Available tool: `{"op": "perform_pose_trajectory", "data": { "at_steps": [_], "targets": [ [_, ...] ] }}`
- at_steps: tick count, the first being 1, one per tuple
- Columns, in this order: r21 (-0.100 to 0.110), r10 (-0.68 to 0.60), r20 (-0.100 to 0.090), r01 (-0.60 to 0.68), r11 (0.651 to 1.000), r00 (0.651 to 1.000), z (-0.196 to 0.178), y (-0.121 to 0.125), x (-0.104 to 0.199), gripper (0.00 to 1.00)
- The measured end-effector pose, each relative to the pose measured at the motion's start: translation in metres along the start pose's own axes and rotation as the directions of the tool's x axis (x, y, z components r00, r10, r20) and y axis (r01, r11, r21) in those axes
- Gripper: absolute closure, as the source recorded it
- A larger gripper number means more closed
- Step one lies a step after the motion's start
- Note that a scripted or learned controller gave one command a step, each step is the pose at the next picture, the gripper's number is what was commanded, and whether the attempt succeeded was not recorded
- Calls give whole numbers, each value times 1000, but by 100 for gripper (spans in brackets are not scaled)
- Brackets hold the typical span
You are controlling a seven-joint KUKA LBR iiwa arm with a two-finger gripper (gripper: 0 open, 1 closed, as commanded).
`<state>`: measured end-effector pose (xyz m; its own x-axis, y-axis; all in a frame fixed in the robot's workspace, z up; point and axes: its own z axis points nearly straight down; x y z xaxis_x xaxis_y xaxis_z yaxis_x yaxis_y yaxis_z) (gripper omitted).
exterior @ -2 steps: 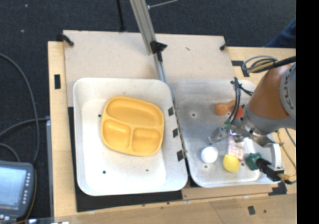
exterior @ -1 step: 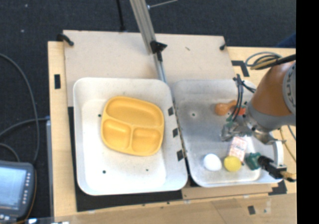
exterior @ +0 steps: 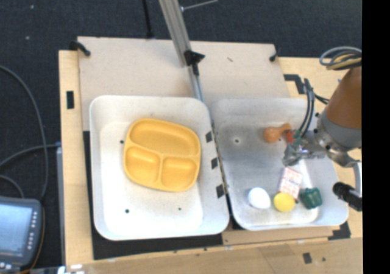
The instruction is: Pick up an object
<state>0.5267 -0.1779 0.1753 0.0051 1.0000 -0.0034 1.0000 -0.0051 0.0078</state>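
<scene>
Two bins: right bin (exterior: 244, 120) holds the objects.
Gripper (exterior: 295, 152): state unclear.
Orange object (exterior: 275, 134): just left of gripper.
Card (exterior: 291, 181): just below gripper.

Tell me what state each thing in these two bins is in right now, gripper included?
Yellow divided tray: flat in the left bin, compartments bare.
Orange piece: loose in the right bin, near the gripper.
White egg-shaped ball: resting near the front wall.
Yellow ball: resting beside it.
Green object: lying at the front right.
Small packet: flat.
Gripper: low over the right bin, nothing seen held.
</scene>
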Motion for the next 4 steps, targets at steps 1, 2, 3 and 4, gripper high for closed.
{"op": "perform_pose_trajectory", "data": {
  "at_steps": [1, 2, 3, 4],
  "targets": [
    [-1, -8, 0, 8, 1000, 1000, -54, -2, 8, 100],
    [1, -9, -1, 9, 1000, 1000, -94, 0, 6, 100],
    [5, -13, -4, 13, 1000, 1000, -92, 13, 67, 100],
    [5, -14, -4, 14, 1000, 1000, -96, 20, 123, 100]
  ]
}}
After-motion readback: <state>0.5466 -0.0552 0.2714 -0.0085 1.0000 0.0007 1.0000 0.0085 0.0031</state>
